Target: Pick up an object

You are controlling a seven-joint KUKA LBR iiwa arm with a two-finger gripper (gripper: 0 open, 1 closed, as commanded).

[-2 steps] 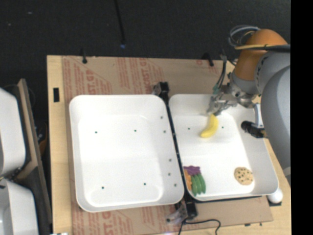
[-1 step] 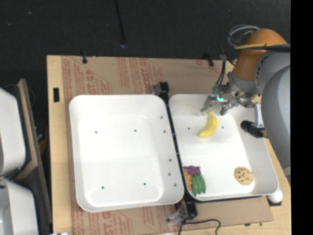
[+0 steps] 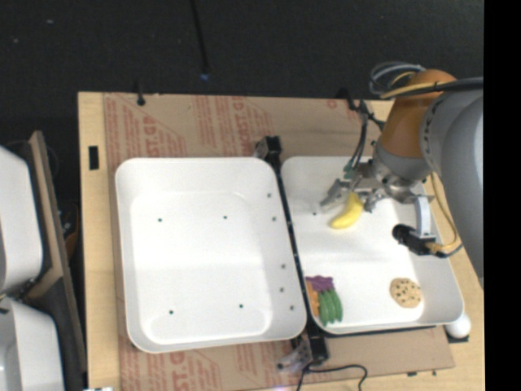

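One pincer (image 3: 352,195) | fingers spread | straddling banana (image 3: 348,214) | right bin (image 3: 370,320)

Yellow banana (image 3: 348,214) (right bin), tilted.

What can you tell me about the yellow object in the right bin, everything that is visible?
The yellow object is small, curved and banana-shaped, and looks like smooth plastic. It lies in the upper middle of the right bin, directly below the gripper, whose fingers stand on either side of its upper end. Whether they touch it cannot be told.
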